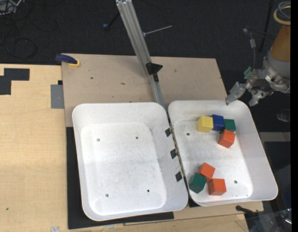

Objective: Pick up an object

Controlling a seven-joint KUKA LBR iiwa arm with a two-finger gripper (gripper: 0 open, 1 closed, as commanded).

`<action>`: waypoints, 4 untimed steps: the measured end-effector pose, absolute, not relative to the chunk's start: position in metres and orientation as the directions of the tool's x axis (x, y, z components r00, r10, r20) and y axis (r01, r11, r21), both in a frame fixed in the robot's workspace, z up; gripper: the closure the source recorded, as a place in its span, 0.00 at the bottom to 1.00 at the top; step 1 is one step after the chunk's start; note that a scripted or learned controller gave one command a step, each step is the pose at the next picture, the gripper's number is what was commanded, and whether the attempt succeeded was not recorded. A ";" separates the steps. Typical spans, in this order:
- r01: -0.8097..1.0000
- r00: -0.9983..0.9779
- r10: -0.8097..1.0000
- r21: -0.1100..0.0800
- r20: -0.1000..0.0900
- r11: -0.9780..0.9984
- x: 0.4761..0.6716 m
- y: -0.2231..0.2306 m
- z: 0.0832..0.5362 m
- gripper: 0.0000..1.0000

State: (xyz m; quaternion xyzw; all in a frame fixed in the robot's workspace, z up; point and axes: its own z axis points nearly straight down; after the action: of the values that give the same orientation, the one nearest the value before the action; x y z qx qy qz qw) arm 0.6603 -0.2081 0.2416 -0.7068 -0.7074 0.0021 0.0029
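The right bin (255,144) holds several small blocks. Near its far side a yellow block (204,124), a blue block (217,122) and a green block (230,125) stand in a row, with an orange block (226,138) just in front of them. Toward the near side lie an orange block (206,170), a green block (198,182) and another orange block (216,186). My gripper (245,95) hovers above the bin's far right corner, open, with nothing between its fingers.
The left bin (86,129) lies beside the right one, with black clips (171,142) along the shared edge. A slanted aluminium rail (137,37) rises behind the bins. A blue and yellow clamp (67,59) sits at the board's far left corner.
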 end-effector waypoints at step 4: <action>1.000 0.003 1.000 0.002 -0.001 -0.003 0.651 -0.204 0.190 1.00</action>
State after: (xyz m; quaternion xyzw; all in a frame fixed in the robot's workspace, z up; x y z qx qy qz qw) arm 0.6514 -0.2044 0.1896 -0.7081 -0.7061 -0.0005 -0.0010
